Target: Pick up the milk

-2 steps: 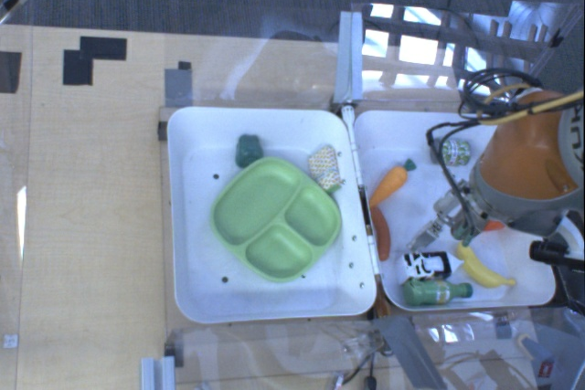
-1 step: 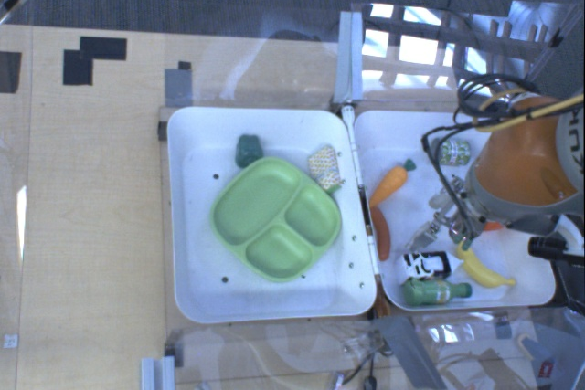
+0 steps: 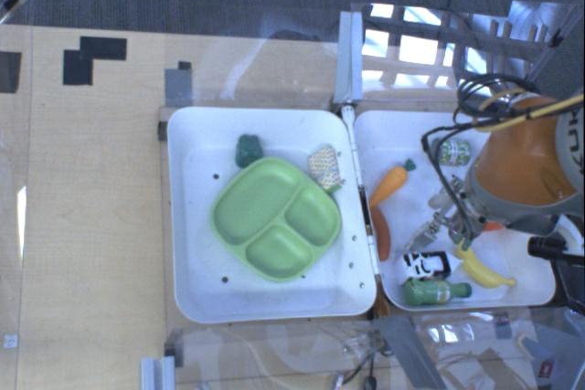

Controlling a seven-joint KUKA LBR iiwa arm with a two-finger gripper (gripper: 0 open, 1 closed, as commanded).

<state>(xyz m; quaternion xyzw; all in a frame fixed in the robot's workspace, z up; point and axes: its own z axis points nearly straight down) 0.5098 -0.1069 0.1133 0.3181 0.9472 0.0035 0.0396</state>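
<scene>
Milk carton (image 3: 428,265) lies on its side in the right bin (image 3: 393,137), between a green bottle (image 3: 437,291) and the gripper (image 3: 441,226), whose fingers hang spread just above it, holding nothing. It looks light, stiff and slippery; grip across its flat sides.

I see my arm (image 3: 526,162) coming in from the right side of the camera view, its orange band bulking large over the right bin (image 3: 402,142). Below the band the grey wrist angles down and to the left, into that bin. My gripper (image 3: 437,233) hangs low over the bin's near half, its thin metal fingers (image 3: 431,228) pointing down-left and slightly spread, with nothing visible between them.
</scene>
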